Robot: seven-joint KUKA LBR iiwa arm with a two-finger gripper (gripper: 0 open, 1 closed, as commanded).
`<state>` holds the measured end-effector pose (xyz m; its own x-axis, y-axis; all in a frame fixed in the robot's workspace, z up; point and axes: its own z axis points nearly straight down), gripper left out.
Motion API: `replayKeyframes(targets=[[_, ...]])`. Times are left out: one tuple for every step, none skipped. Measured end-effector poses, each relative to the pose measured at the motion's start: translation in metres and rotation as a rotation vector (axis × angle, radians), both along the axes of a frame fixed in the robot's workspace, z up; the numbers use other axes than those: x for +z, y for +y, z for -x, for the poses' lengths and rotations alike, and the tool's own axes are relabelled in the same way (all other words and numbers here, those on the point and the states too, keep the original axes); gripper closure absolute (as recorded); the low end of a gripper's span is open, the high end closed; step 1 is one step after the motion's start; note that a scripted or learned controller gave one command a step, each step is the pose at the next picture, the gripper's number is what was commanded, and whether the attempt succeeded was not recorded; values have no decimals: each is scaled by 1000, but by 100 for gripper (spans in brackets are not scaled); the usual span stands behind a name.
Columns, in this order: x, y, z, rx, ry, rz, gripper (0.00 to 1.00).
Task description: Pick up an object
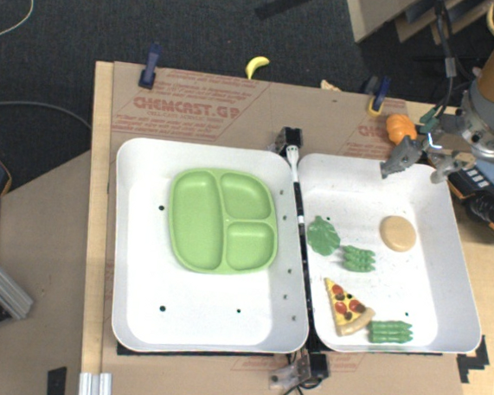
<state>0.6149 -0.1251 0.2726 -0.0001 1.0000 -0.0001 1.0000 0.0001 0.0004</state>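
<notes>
Two shallow white bins sit side by side on a cardboard-covered worktop [195, 109]. The left bin [133, 294] holds a green divided plate [224, 221] with three compartments, lying flat near the bin's middle.

The right bin [447, 281] holds five toy food items. A green leafy piece [322, 236] lies near the bin's left wall; a second green vegetable piece [358, 259] sits just beside it to the right. A round tan cookie-like piece [397, 233] lies apart from these, toward the bin's right half. A pizza slice [347, 307] rests near the front edge, with a third green piece [389, 332] just beside it.

The pincer [420, 159] hangs over the rear rim of the right bin, its two fingers spread apart with nothing between them. It touches none of the items.

An orange ball-like object [401, 127] lies on the cardboard behind the right bin, near the pincer. A yellow banana-shaped item [257, 66] lies at the rear edge of the cardboard. Two blue clamps [149, 67] grip that rear edge.
</notes>
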Motion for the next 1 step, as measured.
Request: replayKeyframes(targets=[[-153, -35, 22, -5, 16, -3, 0]])
